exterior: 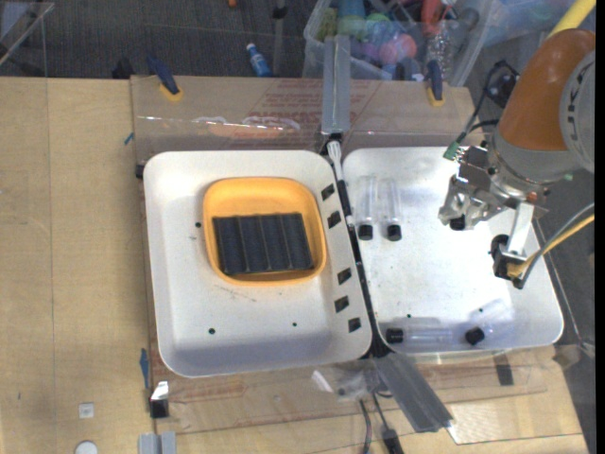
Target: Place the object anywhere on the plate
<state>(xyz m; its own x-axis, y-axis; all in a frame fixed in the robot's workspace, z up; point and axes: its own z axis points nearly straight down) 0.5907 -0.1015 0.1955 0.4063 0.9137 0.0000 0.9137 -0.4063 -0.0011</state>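
Over the right bin [425, 277], your end effector [480, 230] hangs near clear tubes [378, 204]; you cannot tell its opening. The ridged black block [263, 244] lies on the yellow plate [260, 192], so a blind grab may fetch a tube instead

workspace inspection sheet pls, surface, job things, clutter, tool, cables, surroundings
surface: two white bins side by side, left bin and right bin, on a wooden bench
job's things: orange plate in the left bin, a dark ridged block lying on it
clutter: clear tubes with black caps in the right bin
grippers: tool over the right bin, nothing seen between its fingers
cables: yellow cable at the arm
surroundings: clear tub of colourful items behind the bench
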